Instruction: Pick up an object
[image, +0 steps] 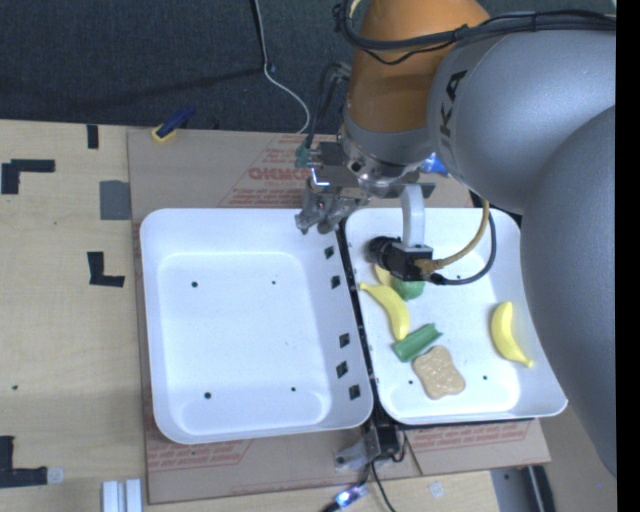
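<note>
My gripper (318, 220) hangs over the far end of the ridge between the two bins, at the top right corner of the left bin (152, 300). Nothing shows between its tips. The right bin (535, 395) holds a yellow banana (390, 308) near its left wall and a second yellow banana (510, 335) towards its right side. A green stick-shaped piece (416, 341) lies between them, with a tan cracker-like piece (439, 374) just in front of it. A rounded green piece (408, 290) sits at the first banana's far end. All of these lie nearer the camera than the gripper and to its right.
The big grey arm with its orange band (400, 70) covers the upper right of the view and overhangs the right bin's far side. Both bins rest on a brown cardboard sheet (200, 165). A small blue and yellow object (172, 124) lies beyond that sheet's far left corner.
</note>
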